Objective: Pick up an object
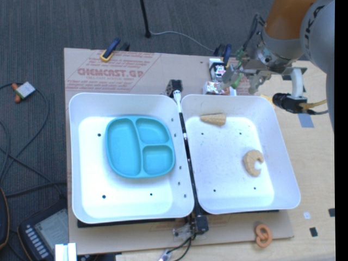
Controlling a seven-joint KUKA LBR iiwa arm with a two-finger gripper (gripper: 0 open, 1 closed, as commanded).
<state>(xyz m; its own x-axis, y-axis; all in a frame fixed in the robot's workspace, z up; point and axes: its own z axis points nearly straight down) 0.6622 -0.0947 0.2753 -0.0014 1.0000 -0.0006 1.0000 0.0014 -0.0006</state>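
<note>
Two white bins side by side: left bin (pixel 76 145) carrying a blue divided plate (pixel 140 147) at its middle. Right bin (pixel 283 162) with a curled pastry (pixel 253 162) near its right edge, a wedge of bread (pixel 213 119) at its far edge. Above the far right corner, gripper (pixel 244 76), fingers seemingly spread, gripping nothing.

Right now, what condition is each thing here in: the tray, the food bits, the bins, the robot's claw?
Blue tray: upright, flat in the left bin.
Wedge piece: lying near the right bin's far wall.
Curved piece: lying by its right side.
Gripper: raised beyond the bins, holding nothing visible.
</note>
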